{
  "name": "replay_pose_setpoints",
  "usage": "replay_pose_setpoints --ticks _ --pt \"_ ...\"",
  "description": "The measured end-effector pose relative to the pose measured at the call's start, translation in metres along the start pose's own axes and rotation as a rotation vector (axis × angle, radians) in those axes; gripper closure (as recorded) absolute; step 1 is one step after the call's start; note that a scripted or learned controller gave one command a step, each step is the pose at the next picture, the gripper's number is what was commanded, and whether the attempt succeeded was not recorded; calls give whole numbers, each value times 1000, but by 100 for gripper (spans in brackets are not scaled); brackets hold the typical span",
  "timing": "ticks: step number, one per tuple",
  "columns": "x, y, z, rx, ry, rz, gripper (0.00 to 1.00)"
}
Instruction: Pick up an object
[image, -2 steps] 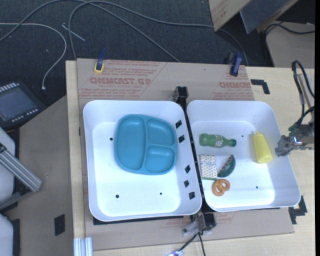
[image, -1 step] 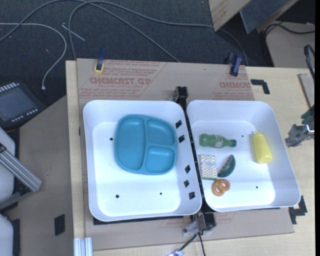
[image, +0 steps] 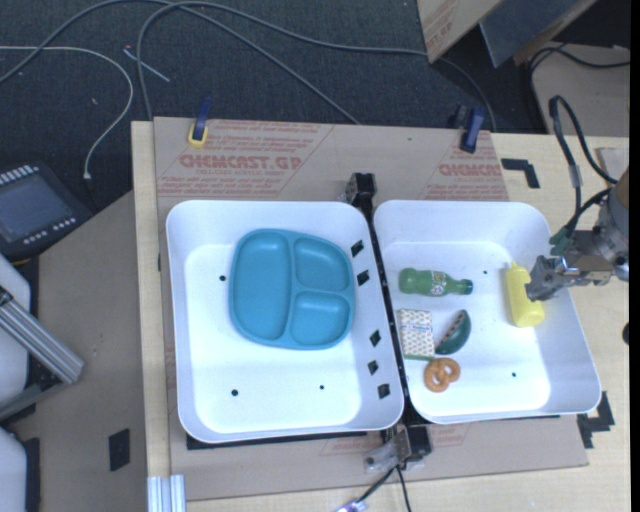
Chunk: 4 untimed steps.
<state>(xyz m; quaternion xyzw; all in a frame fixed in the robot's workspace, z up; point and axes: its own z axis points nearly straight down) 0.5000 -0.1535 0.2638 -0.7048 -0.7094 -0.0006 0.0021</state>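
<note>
The right bin (image: 505, 385) holds several small items: a green bottle (image: 433, 284) lying on its side, a patterned square packet (image: 415, 332), a dark green slice-shaped toy (image: 455, 332), an orange pretzel (image: 441, 374) and a yellow block (image: 522, 296) near the right wall. My gripper (image: 547, 277) hangs at the bin's right side, just above and right of the yellow block's upper end. I cannot tell whether it touches the block. The left bin (image: 290, 390) carries a blue divided plate (image: 293, 288).
A black divider (image: 375, 300) runs between the two bins. Clamps (image: 200, 128) (image: 471, 127) grip the cardboard sheet at the back. Cables trail over the dark floor beyond the bench, and a small screen (image: 35, 205) sits at the far left.
</note>
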Motion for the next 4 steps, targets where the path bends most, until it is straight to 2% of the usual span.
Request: replay_pose_setpoints --ticks 1,3,4 --pt "44 -5 6 0 -1 1 100" --pt "154 9 12 1 -1 0 100" --pt "205 5 9 -1 -1 0 100"
